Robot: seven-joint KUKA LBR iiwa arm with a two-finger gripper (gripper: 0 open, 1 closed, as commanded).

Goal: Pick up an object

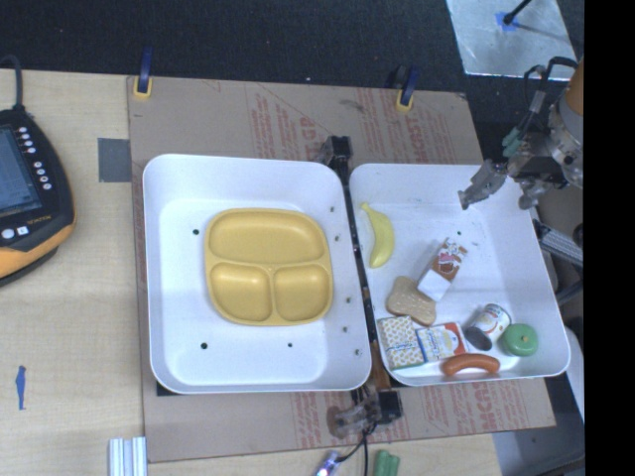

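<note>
The right bin [516,226] holds several small items. A yellow banana [379,236] lies by its left wall. A small white and red carton [444,269] sits in the middle, with a slice of bread [410,300] below it. Along the front lie a cracker packet [399,342], a small box [438,342], a sausage [470,366], a can [488,323] and a green lid [519,340]. My gripper [502,192] hangs over the bin's far right corner, open, with nothing between its fingers. It is well apart from all the items.
The left bin [169,266] holds a yellow divided plate [268,266]. A black and orange pendant [25,191] lies at the far left of the bench. Clamps [402,87] pin the cardboard sheet at the back.
</note>
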